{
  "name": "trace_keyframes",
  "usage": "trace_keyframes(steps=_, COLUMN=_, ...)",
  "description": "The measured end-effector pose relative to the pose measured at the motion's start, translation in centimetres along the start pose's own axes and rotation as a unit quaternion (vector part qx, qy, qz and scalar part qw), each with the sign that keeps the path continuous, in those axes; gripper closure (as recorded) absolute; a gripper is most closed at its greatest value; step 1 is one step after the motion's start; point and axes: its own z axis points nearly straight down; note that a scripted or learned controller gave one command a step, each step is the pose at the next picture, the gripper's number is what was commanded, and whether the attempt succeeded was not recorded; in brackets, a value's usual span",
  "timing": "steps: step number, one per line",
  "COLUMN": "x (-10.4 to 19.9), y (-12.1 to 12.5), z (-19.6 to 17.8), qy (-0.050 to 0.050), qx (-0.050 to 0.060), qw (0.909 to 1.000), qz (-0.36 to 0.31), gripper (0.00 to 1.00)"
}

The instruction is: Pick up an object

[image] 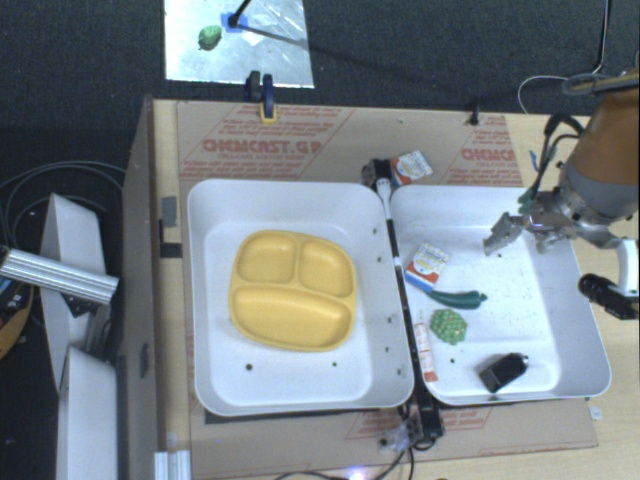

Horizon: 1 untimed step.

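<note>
Hovering over the right bin (590, 368), far right side, the gripper (525, 226) has its fingers spread apart with nothing between them. Near it lie a small carton (428, 262), a green-blue toothbrush (450, 294), a green ball (448, 325) and a black block (503, 371). The left bin (205, 268) holds a yellow divided plate (294, 290).

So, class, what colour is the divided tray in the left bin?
Yellow. The tray shows best in the camera view, lying in the left bin.

A robotics lab: white bins (300, 203) on a cardboard-covered bench (330, 133), loose cables (40, 183), dark carpet.
</note>
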Motion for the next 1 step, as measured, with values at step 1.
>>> trace_keyframes(steps=1, x=6.36, y=-2.07, z=3.39, qy=0.001, qx=0.001, qw=1.0, qz=-0.001, gripper=0.0)
